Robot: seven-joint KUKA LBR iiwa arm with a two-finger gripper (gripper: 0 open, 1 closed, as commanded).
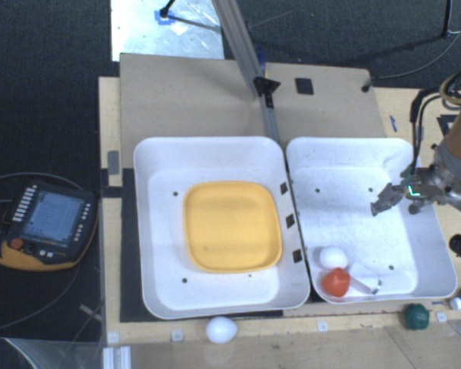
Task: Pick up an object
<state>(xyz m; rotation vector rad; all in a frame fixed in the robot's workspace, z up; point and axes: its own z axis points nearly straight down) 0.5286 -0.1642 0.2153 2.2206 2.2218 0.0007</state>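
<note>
Nearby, white ball (333,257) touching red ball (336,282) — yellow plate (233,226) in left bin (157,229).

Both bins (161,206) white with small dark dots. Left bin: yellow plate (233,226). Right bin, near front-left corner: white ball (333,257), red ball (336,283). Bench (192,98) tan. At its front edge: white egg (221,329), dark green ball (416,316). Gripper (396,198) dark grey, small green light.

One fixed camera looks down from above at a slant on the bench (215,91). It sees both white bins (157,229) whole, from not very near.
</note>
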